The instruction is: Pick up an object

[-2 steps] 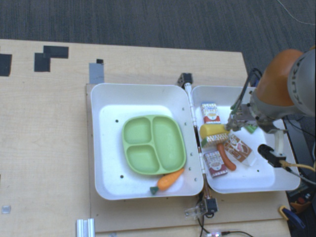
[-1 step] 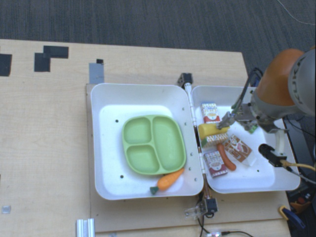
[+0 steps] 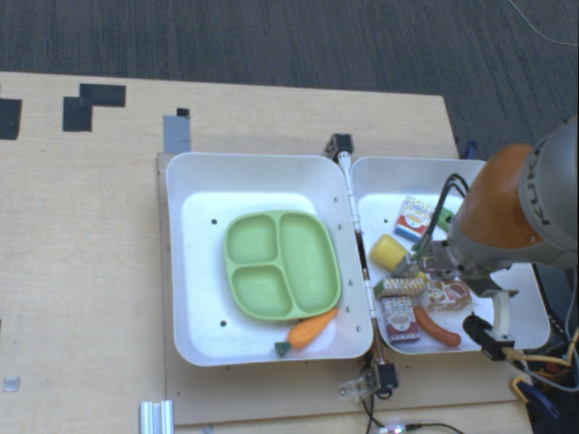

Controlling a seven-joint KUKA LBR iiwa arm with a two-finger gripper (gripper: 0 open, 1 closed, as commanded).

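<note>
- Gripper [image 3: 436, 268] low inside the right bin [image 3: 387, 186], down among the clutter at its middle.
- Open or clenched: cannot tell, since the wrist hides the tip from above.
- Just left of the gripper, a yellow block [image 3: 389, 252], close to the bin's left wall.
- Just below the gripper, a pale packet [image 3: 403, 287] lying flat, touching or nearly touching the yellow block's lower edge.
- Right of that packet, a pink-brown lump [image 3: 450, 294], partly hidden under the wrist.
- Nearer the front rim, a red pack [image 3: 399, 320] under the pale packet, and beside it a sausage [image 3: 438, 327] lying at a slant.
- Up toward the far wall, a white and blue box [image 3: 416, 215], apart from the rest and left of the arm.
- Above the gripper, the arm [image 3: 552, 197], grey with its orange band [image 3: 499, 202], reaching in from the right and covering the bin's right half.
- Across the shared wall, the left bin [image 3: 197, 242], holding a green plate [image 3: 282, 265] with three compartments, set near the middle.
- At the plate's lower right edge, a carrot [image 3: 308, 330], touching the plate, leafy end toward the front rim.
- Both bins side by side on a pale wooden bench [image 3: 81, 269].
</note>
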